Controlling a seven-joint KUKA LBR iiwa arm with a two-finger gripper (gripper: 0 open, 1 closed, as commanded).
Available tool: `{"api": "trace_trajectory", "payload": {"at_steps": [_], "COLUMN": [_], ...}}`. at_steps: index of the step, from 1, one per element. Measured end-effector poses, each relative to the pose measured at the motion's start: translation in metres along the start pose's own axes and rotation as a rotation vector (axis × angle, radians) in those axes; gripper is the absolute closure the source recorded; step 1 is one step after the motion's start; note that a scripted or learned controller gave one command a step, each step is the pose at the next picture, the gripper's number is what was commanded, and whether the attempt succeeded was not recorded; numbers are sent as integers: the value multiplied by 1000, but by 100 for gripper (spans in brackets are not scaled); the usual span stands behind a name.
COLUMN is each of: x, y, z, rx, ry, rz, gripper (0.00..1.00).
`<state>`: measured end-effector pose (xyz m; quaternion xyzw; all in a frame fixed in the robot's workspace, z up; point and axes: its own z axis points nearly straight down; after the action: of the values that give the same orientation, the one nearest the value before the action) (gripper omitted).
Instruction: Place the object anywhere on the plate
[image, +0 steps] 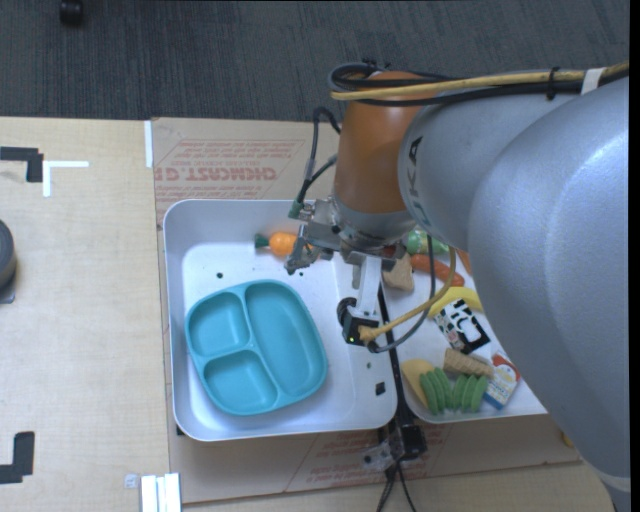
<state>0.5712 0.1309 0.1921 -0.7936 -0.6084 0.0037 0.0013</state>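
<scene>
Hand (304, 252): can't tell if apart or clamped. Orange toy (283, 242) touching its left side. Confirm grip first; teal plate (258, 348) sits below-left of the hand.

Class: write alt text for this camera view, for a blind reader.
A teal divided plate lies in the left bin, with the robot's hand hanging beside a small orange toy. Toy food lies in the right bin.

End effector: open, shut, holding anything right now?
End effector: cannot be told from this view.
</scene>
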Motion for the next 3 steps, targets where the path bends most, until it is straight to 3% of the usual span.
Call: {"api": "trace_trajectory", "payload": {"at_steps": [1,2,3], "x": [-18,-51,57], "y": [-12,-59,-8], "z": [92,2,11], "rx": [-1,-5,-4], "ry": [1,1,0], "rz": [-498,-569,-390], "gripper": [0,0,0]}}
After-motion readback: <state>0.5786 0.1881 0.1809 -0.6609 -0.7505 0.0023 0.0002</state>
